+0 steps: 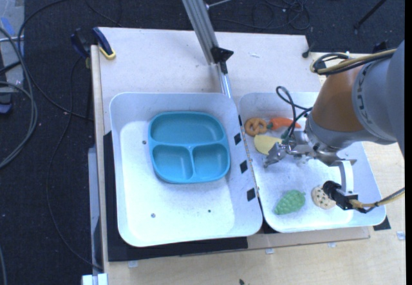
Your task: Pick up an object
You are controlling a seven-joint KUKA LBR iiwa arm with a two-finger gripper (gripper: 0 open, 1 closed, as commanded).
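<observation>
My gripper (277,152) hangs low over the right bin (370,174), in its upper-left part. Its tip is right beside a pale yellow piece (264,143), touching or nearly touching it. Just behind that piece lie a brown pretzel (255,125) and an orange carrot (281,123). Nearer the front of the same bin sit a green bunch (290,202) and a chocolate-chip cookie (320,197). I see nothing lifted off the bin floor. The arm's wrist covers the bin's middle right.
The left bin (129,168) holds a blue divided plate (190,147). A slanted metal pole (199,13) comes down to the bench behind the bins. A black cable (286,100) loops above the carrot. Bare floor shows in the right bin's front left.
</observation>
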